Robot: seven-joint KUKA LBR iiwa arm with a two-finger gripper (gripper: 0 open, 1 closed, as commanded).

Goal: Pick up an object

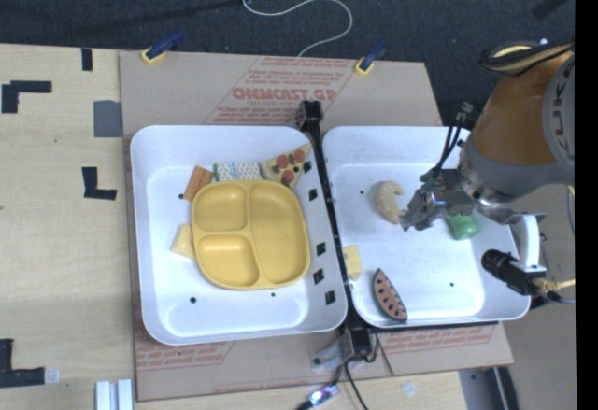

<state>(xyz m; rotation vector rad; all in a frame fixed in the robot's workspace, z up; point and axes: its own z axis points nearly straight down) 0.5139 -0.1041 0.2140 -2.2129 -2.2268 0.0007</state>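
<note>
Right bin [467,303]: the pincer [418,215] hangs low over the bin floor, reaching in from the right. Whether it is released or clenched, I cannot tell; its tip is dark and small in this view, and nothing shows gripped in it.

Nearest thing: a pale, cream-coloured lump [387,199], lying just beside the pincer tip on its left, slightly toward the far wall. Its long axis runs roughly far-to-near, a little curved. A green piece [462,227] sits just on the opposite side, half tucked under the wrist. A watermelon slice [389,295] lies well apart, near the front wall.

Judgement: the lump is the likely target; the move calls for a short shift leftward before closing.
</note>
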